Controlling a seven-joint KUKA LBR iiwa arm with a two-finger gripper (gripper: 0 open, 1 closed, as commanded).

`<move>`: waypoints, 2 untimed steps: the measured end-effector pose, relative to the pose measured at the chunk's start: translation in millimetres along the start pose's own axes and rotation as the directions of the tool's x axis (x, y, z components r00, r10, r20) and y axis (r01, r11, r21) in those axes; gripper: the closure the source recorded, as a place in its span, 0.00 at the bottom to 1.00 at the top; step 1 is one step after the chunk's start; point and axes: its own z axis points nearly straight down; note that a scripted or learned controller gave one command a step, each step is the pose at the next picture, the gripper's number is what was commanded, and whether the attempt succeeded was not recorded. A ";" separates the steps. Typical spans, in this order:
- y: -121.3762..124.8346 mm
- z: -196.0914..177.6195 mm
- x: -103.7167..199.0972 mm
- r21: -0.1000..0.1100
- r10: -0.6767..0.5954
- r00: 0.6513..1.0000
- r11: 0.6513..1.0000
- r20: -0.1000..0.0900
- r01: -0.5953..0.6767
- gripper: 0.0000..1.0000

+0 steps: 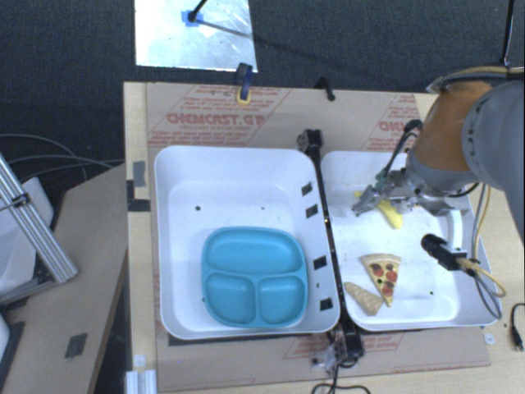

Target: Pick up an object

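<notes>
Down at the front edge of the bench, two shallow white plastic bins sit side by side on a brown cardboard sheet (pixel 221 109) with red print. Inside the left bin (pixel 184 183) lies a blue plastic tray (pixel 254 276) with three sections, close to the bin's front wall. Inside the right bin (pixel 344 171) there are three small things. One is a toy pizza slice (pixel 383 276), yellow with red spots, near the front of the bin. Just beside it, to the left, lies a tan bread-like piece (pixel 363 297); the two look like they touch, or nearly do. Further back in the bin lies a yellow banana-shaped toy (pixel 387 212).

Reaching in from the right is the grey robot arm (pixel 492 138) with its orange band (pixel 443 130). Its gripper (pixel 371 200) is down low in the right bin, right at the yellow toy. I cannot tell if it is gripping the toy or not, because the parts are too small and mixed together.

A black plug-like part (pixel 439 251) with a yellow cable hangs by the bin's right side. Behind the bench, a shiny silver sheet (pixel 176 23) lies on the dark floor.
</notes>
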 end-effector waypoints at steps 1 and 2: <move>-53.1 14.9 -9.8 0.015 0.002 1.000 1.000 -0.005 -0.002 0.00; -80.8 16.1 26.1 0.020 -0.001 1.000 1.000 -0.007 0.001 0.00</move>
